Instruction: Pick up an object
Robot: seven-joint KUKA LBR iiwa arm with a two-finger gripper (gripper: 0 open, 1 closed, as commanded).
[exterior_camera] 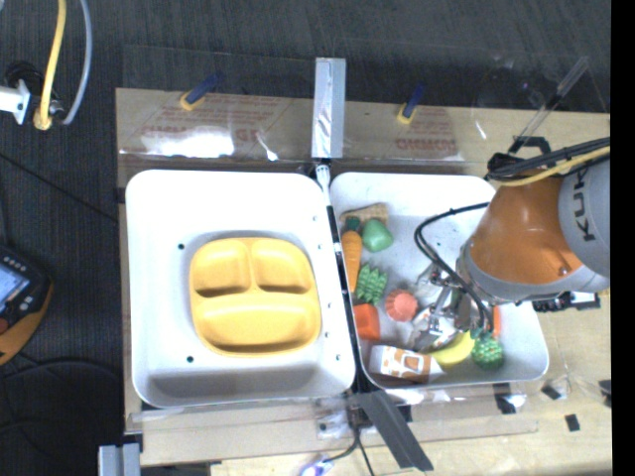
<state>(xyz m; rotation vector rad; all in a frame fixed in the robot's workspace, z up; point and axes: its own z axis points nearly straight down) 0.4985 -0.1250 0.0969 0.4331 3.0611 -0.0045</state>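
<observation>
The right bin [516,360] holds several toy foods. An orange carrot [351,256] lies along its left wall, with a green round piece [376,234] beside it. Below these sit a green bumpy piece [370,284], a pink-red piece [401,305] and a red-orange piece [366,321]. Near the front wall lie a white and orange carton [400,364], a yellow banana [455,350] and a green knobbly piece [486,351]. My gripper [435,323] hangs low over the bin's front middle, just above the banana and right of the pink-red piece.
The left bin [159,266] holds a yellow divided tray [255,294]. The arm's orange band [526,236] covers the right bin's right side. A black cable [446,221] loops over the bin's back part. A ridge [337,266] separates the bins.
</observation>
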